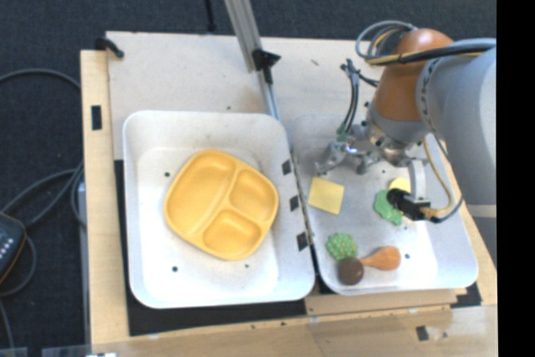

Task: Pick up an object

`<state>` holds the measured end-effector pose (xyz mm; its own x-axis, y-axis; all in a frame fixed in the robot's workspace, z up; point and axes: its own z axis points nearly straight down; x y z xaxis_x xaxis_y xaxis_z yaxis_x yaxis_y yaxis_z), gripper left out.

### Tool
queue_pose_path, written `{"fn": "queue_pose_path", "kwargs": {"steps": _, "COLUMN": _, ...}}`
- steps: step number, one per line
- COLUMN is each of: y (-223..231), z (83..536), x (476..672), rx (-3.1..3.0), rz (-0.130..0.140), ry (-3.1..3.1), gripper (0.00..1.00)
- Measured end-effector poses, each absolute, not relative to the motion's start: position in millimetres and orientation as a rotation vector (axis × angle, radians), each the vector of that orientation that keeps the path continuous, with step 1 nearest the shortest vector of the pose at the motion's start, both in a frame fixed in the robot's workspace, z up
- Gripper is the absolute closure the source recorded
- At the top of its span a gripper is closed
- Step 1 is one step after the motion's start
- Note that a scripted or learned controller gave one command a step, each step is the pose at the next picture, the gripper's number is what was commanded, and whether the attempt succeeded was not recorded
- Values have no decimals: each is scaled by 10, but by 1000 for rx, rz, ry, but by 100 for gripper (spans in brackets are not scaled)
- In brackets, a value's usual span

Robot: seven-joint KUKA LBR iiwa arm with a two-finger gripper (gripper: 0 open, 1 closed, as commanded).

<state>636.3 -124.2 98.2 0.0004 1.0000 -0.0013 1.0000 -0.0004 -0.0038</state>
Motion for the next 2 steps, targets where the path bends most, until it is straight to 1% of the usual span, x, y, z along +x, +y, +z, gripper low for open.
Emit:
{"fn": "queue_pose_path", "kwargs": {"steps": 1, "y": -1258, "z": 1127, "x": 6379, "rx": -2229, "rz": -1, "ry": -2219, "gripper": 100}}
{"fn": "queue_pose_path", "kwargs": {"steps": 2, "y": -1369, "z": 1662, "x": 6418, "rx": -2226, "rz": -5, "ry": -2225, "gripper": 100}}
